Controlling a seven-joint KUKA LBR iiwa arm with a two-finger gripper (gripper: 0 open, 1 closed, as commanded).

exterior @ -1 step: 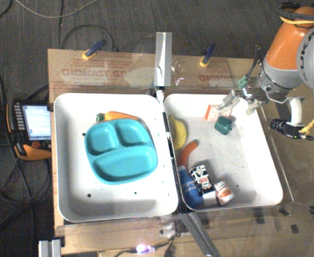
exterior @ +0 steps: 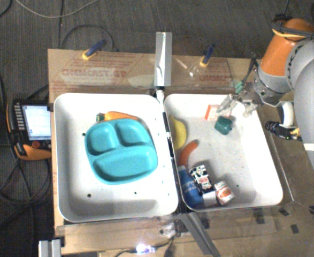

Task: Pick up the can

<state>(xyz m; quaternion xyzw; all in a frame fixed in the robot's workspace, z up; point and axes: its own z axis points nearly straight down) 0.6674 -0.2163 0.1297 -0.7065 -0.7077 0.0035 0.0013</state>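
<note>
Teal divided tray in left bin; banana, teal cup in right bin.

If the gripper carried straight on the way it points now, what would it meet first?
Most likely the teal cup, just below and left of the gripper in the right bin; depth is unclear. The can lies well off that line.

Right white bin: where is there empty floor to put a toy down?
In the right white bin, the widest bare patch lies between the small teal cup near the gripper and the red-and-white can. The front-left corner is crowded: blue bottle, black-and-white carton, orange carrot-shaped toy, yellow banana-shaped toy.
</note>
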